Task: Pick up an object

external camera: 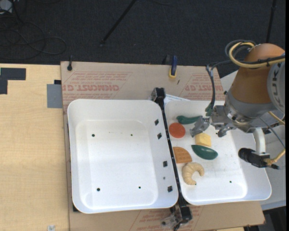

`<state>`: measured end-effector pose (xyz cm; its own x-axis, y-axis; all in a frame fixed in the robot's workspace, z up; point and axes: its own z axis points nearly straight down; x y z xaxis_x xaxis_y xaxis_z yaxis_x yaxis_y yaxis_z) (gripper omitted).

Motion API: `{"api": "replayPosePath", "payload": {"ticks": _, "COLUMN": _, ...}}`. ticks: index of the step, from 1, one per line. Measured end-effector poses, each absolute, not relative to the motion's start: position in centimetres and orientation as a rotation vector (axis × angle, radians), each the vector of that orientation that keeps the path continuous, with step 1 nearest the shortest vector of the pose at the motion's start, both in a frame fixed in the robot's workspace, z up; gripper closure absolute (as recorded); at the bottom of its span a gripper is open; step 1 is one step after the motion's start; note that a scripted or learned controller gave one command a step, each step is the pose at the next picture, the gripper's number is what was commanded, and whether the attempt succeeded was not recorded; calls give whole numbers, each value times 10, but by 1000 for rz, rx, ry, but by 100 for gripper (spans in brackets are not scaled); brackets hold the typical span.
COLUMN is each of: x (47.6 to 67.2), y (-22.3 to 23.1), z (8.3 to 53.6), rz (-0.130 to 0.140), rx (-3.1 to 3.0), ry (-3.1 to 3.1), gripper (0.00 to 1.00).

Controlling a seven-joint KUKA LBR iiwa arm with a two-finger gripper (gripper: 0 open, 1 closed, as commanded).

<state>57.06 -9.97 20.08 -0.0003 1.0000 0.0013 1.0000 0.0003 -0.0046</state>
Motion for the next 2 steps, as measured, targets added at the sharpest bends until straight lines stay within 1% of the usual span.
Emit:
{"api": "replayPosePath", "payload": {"ticks": 1, "x": 536, "y": -121, "z": 87, "rz": -8, "rx": -2226, "ry": -2215, "gripper": 0}}
{"api": "replayPosePath", "payload": {"ticks": 2, "x": 589, "y": -86, "z": 91, "rz": -2, "rx": -2224, "ry": -2230, "gripper": 0}}
